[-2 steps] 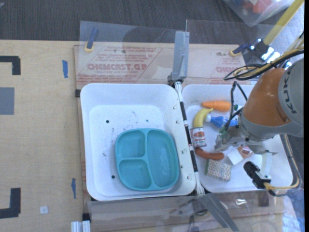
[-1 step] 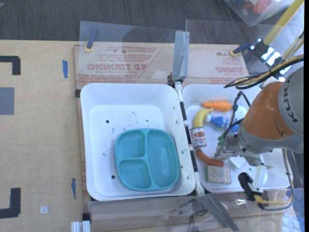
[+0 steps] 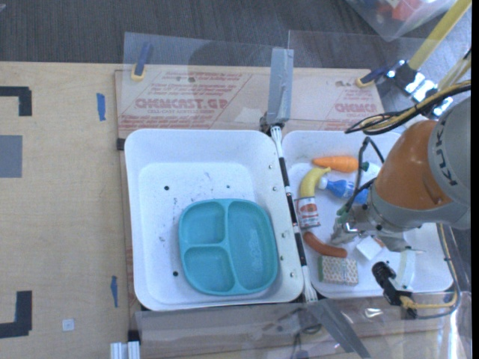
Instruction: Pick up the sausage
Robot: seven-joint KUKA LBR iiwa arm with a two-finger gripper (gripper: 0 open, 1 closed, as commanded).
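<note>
A: Grey metal, the gripper [image 3: 346, 229] hangs low in the right bin [image 3: 438, 271]. I cannot tell its state.

B: And the sausage [image 3: 324, 245]?

A: Just under it, lying near the bin's left wall, not visibly held. A can [image 3: 307, 212] sits just beyond, then a banana [image 3: 310, 180] and carrot [image 3: 335, 162].

B: The left bin [image 3: 150, 193]?

A: A teal plate [image 3: 227, 247].

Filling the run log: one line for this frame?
stage: approach | arm: over right bin | claw: just above sausage | sausage: lying on bin floor, not lifted | neighbours: can, banana, sponge
</note>
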